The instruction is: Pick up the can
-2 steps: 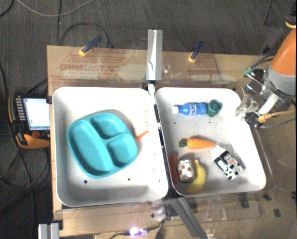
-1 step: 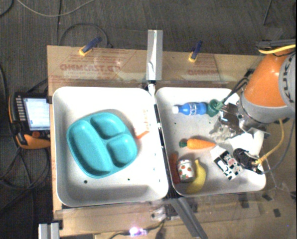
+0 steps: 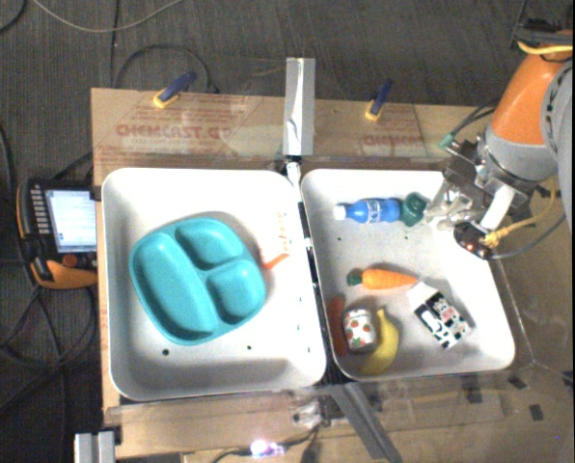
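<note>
The can (image 3: 360,328) is small, white with red and green spots. It stands near the front of the right bin (image 3: 480,355) and leans against a yellow banana (image 3: 384,347). My gripper (image 3: 448,212) hangs over the far right part of that bin, next to a small teal object (image 3: 416,206). It is well apart from the can, up and to the right of it. Its fingers look open, with nothing between them.
In the right bin also lie a blue bottle (image 3: 372,210), an orange carrot (image 3: 386,279) and a black-and-white box (image 3: 442,318). The left bin (image 3: 123,355) holds a teal divided plate (image 3: 201,278). A ridge (image 3: 312,278) separates the two bins.
</note>
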{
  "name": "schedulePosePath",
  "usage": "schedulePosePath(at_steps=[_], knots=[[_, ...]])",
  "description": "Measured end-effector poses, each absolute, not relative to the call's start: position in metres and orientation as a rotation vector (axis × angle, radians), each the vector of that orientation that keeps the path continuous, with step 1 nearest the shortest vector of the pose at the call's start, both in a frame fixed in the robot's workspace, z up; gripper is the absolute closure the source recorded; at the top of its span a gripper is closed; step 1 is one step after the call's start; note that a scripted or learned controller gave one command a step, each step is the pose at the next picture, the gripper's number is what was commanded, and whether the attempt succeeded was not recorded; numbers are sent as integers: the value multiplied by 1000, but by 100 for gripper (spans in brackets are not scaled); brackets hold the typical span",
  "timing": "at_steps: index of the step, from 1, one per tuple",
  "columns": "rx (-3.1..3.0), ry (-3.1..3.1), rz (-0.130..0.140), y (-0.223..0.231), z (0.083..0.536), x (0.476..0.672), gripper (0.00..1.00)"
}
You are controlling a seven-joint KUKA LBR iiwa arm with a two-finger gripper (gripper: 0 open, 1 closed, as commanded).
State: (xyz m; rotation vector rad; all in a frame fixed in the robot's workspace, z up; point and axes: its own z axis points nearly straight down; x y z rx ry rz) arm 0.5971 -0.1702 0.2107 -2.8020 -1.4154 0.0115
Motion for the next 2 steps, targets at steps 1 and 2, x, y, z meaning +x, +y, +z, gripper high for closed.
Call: schedulePosePath(at_steps=[1, 2], knots=[[-2803, -1415, 12, -170, 211, 597, 0], [-2857, -1292, 6, -198, 93, 583, 0]])
